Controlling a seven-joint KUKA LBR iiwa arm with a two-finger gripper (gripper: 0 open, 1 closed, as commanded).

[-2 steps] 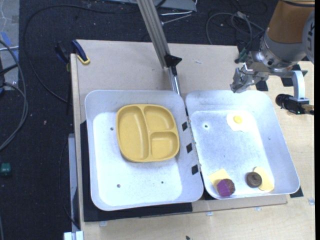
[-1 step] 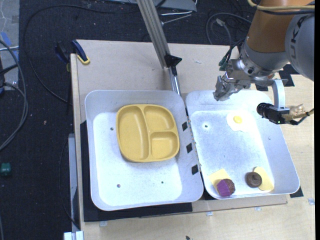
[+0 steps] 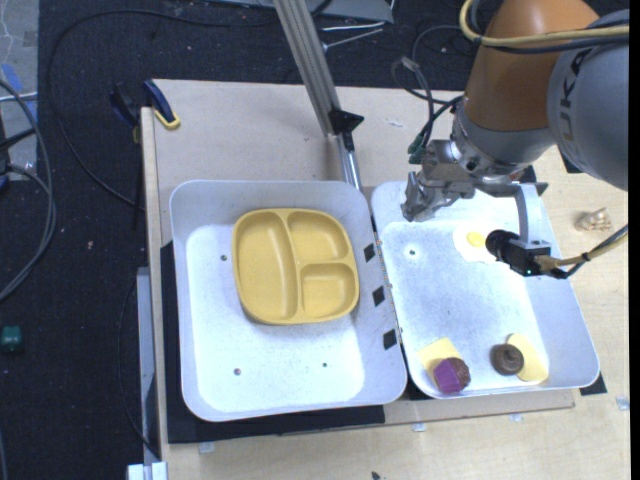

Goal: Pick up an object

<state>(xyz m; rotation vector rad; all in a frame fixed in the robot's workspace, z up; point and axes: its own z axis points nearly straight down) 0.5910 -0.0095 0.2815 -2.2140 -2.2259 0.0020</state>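
Fingers (image 3: 418, 208) state unclear, low over right bin (image 3: 570, 308) far corner; purple ball (image 3: 451, 373), brown disc (image 3: 508, 359) near front edge.

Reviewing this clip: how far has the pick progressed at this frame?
Nothing looks picked yet. The gripper sits over the far end of the right bin, with no object visible in it. The purple object and the brown object lie at that bin's near edge, and the yellow tray rests in the left bin. Reaching an object, grasping and lifting all remain.
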